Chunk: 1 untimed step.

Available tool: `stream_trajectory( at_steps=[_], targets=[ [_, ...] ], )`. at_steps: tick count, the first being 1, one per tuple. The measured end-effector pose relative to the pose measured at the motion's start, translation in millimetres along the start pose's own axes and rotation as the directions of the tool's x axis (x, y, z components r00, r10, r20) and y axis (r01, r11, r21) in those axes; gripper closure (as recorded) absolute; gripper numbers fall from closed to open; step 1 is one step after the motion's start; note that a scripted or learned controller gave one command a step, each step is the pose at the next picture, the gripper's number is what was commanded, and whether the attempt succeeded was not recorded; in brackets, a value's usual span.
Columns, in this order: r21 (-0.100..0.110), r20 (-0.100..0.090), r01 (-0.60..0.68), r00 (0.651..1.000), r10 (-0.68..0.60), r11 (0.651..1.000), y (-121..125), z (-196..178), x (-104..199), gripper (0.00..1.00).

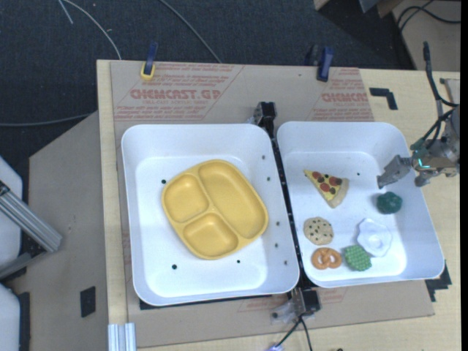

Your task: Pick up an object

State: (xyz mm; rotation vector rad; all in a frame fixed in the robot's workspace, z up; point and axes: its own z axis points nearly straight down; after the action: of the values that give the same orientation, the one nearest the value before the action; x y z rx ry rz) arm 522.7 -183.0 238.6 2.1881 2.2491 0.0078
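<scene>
Over the right bin's (pixel 344 139) far-right edge, the gripper (pixel 406 172) was seen spread open and empty, just above the dark green object (pixel 389 202).

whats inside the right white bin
The right white bin holds a pizza slice toy, a round chocolate-chip cookie, an orange pretzel, a green textured piece, a white translucent object and a dark green lump. Nothing looks stacked or covered.
</scene>
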Motion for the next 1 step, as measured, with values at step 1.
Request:
stream_trajectory(
  at_steps=[1],
  targets=[
    [0.000,0.000,0.000,1.000,0.000,1.000,0.0,0.0,0.0,0.00]
  ],
)
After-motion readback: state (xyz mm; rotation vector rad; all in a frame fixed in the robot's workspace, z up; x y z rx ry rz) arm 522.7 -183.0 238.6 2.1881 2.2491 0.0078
